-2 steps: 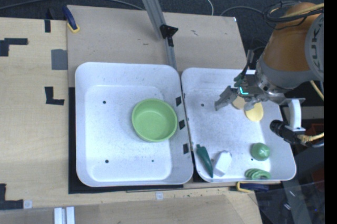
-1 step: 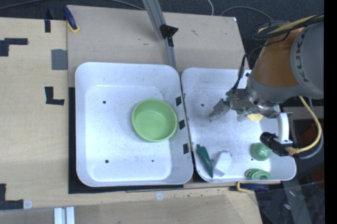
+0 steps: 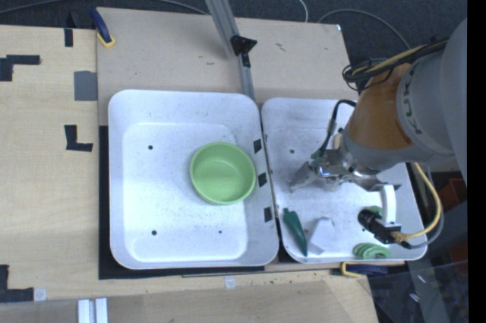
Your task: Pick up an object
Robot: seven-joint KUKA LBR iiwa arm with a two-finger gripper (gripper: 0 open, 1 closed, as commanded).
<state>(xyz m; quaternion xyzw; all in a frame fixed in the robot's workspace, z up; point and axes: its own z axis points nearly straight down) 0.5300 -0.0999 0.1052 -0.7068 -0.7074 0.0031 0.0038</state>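
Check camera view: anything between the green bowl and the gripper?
Camera view: between the green bowl and the gripper lie the two bins' adjoining rims with black clips; otherwise bare white floor.

a bowl [image 3: 222, 172] sits in the left bin [image 3: 129, 116]. in the right bin [image 3: 292, 116], the gripper [image 3: 307, 175] hangs mid-bin; a marker [image 3: 295, 231] and ring [image 3: 370, 251] lie near.

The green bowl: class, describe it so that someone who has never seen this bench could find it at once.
Start at the two white bins side by side and take the left bin. The green bowl sits upright toward that bin's right side, near the divide. It is round, pale green and open-topped, far larger than the small dark green pieces in the right bin.
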